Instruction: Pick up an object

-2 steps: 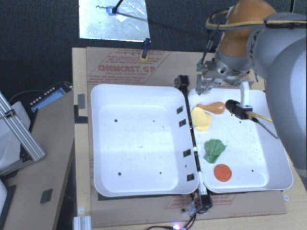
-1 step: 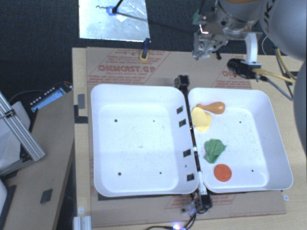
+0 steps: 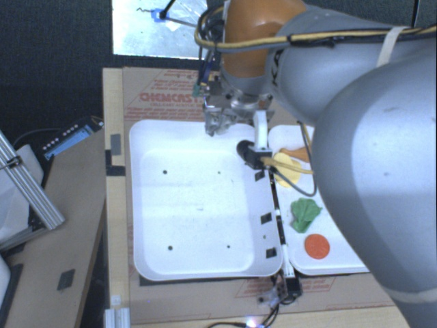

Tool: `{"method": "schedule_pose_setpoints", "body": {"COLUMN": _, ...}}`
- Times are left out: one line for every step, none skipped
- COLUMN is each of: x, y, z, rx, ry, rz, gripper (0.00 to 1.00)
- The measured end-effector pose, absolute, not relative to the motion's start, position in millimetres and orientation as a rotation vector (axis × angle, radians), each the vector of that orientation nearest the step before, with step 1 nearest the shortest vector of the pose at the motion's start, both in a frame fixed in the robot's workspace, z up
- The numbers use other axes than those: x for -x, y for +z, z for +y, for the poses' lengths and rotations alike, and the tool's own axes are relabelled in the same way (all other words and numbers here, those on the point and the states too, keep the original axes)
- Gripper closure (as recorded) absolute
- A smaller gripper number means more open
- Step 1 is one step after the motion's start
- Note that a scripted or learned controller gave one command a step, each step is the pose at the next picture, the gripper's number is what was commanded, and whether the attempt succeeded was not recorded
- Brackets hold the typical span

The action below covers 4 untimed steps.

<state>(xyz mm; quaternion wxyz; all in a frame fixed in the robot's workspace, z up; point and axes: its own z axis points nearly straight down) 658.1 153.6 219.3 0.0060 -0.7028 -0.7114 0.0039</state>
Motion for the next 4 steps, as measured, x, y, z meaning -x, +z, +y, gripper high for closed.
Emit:
{"method": "schedule_pose_setpoints", "body": {"x": -668.2, "y": 210.9, "z": 202.1, "rx": 2.211, "ry": -0.004, "rz": -2.231, "gripper": 1.0}}
{"method": "schedule_pose_setpoints", "body": {"x": -668.6, "y": 215.7, "z": 236.1, "rx": 2.214, "ry": -0.005, "rz": -2.23, "gripper": 1.0}}
{"method": "schedule_pose_setpoints", "body": {"x": -668.8, "y": 215.4, "z": 234.7, "rx": 2.216, "ry": -0.003, "rz": -2.228, "gripper": 0.0}}
{"method": "schedule_pose_setpoints", "body": {"x": -665.4, "y": 76.2, "z": 233.4, "rx": 2.213, "ry": 0.012, "rz": -2.224, "gripper": 0.0}}
